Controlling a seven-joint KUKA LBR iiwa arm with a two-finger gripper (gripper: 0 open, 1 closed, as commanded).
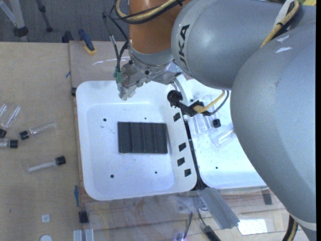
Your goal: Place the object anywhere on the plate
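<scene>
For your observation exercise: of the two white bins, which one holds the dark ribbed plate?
The left bin. The dark ribbed plate lies flat at its middle; the right bin has clear tubes instead.

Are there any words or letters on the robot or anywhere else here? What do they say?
"KA" on the grey robot arm: black letters running down its side, probably the end of a longer name whose start is hidden by the arm's curve.
No other words, labels or numbers can be read on the white bins or the bench.

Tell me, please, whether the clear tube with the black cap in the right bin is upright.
No: the tube lies flat on the right bin floor.
</scene>
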